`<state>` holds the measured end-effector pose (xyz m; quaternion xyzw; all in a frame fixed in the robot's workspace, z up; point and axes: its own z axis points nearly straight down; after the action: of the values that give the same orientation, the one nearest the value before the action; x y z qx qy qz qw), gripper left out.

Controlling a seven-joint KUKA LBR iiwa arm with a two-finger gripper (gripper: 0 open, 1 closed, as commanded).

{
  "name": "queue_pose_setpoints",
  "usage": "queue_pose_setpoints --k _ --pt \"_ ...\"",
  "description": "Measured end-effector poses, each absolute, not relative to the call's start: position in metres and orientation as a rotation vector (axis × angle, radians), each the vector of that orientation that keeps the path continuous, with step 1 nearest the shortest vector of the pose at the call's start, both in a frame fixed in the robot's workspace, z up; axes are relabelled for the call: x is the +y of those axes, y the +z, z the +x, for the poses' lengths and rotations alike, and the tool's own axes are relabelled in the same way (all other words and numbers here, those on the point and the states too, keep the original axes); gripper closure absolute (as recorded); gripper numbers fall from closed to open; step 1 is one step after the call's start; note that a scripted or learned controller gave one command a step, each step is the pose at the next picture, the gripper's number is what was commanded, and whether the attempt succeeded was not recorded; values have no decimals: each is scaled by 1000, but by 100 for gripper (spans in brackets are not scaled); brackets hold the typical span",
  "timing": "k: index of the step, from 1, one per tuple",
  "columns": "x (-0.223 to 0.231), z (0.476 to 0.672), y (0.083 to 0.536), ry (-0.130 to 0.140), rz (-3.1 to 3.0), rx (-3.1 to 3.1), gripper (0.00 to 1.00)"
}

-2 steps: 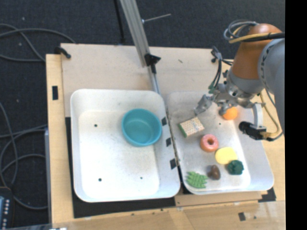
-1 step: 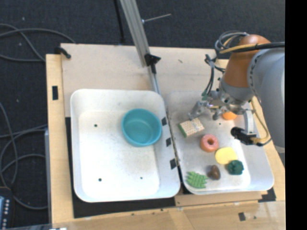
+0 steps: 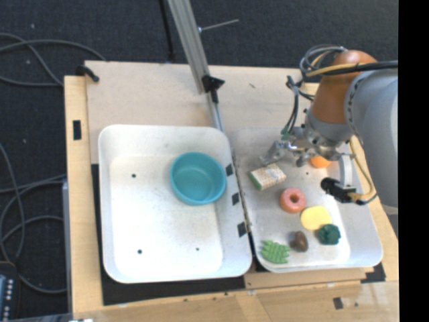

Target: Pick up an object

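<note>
Just beside hand (image 3: 295, 146), orange object (image 3: 320, 160), small, rounded; hand's grip unclear.

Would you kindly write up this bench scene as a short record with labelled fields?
left bin: holds a blue bowl, upright, near its right side
right bin: holds several small things
upper items: checkered block; orange piece partly hidden under the arm
middle items: pink ring, yellow piece
lower items: green ridged piece, brown lump, dark green lump
gripper: low over the right bin's upper part, nothing seen held
</note>
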<state>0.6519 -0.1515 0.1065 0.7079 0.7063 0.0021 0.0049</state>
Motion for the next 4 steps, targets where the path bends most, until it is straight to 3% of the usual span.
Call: queue_pose_setpoints --k 1,4 --pt "-152 653 119 12 2212 2210 100" --pt "-152 667 256 6 2213 2225 100"
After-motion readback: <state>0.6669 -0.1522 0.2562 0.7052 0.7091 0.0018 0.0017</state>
